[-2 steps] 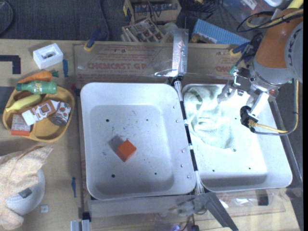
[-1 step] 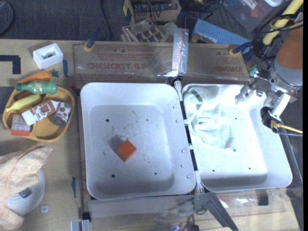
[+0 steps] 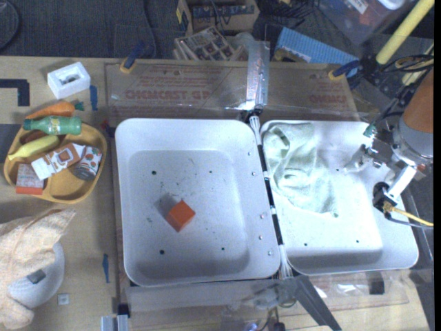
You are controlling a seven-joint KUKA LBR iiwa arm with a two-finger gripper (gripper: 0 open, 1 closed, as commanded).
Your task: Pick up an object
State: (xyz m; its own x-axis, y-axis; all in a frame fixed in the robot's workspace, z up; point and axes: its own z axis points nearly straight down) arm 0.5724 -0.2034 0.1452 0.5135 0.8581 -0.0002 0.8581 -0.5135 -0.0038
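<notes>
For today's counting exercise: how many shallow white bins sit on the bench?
2. One shallow white bin is on the left, holding a small orange block. The other is on the right, holding a crumpled white cloth. None looks hidden.

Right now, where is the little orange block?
The orange block lies in the left bin, a bit below its middle, beside a small grey patch. The white cloth is in the right bin, near the gripper.

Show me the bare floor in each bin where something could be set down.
Left bin: bare all around the orange block, widest toward its far wall and right side. Right bin: bare along the near half; the crumpled white cloth fills the far left, and the gripper crowds the right edge.
</notes>
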